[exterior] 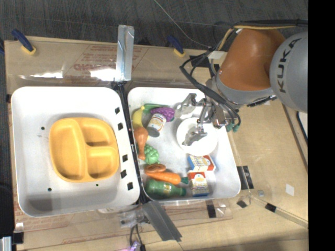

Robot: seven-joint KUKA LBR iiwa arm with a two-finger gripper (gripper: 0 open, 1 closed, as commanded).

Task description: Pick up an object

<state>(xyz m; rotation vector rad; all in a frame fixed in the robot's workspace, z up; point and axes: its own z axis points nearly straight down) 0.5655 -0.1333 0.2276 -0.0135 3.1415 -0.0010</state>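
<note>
1. Over the right-hand shallow white plastic bin (226,167), the grey arm (293,61) with its glossy orange band (248,56) reaches in from the right, and its metal two-finger gripper (194,136) hangs low above a round white plastic disc (197,136).
2. Whether the gripper is parted or closed cannot be told from this slant; nothing is plainly seen between its tips.
3. Along the same bin's left side lie a purple bunch of toy grapes (163,110), a yellow rounded toy fruit (137,117), a small cylindrical tin with a printed label (155,123), an orange tapered toy piece (141,139) and a knobbly green toy vegetable (151,153).
4. Near the front wall rest a smooth orange toy carrot (166,177), a small reddish-orange flat piece (155,168) just behind it, and a dark green elongated toy (164,189) along the front wall.
5. Just right of those stand two small printed cartons, one red, white and blue carton (200,162) just in front of the disc, and one red and white carton (198,184) close in front of it.
6. Beside it, the left white bin (31,182) holds a matte yellow moulded tray with three compartments (84,148), rounded at the corners.
7. Both bins sit side by side on the pale table (272,161), with a strip of shiny silver tape (124,51) behind the seam between them.
</note>
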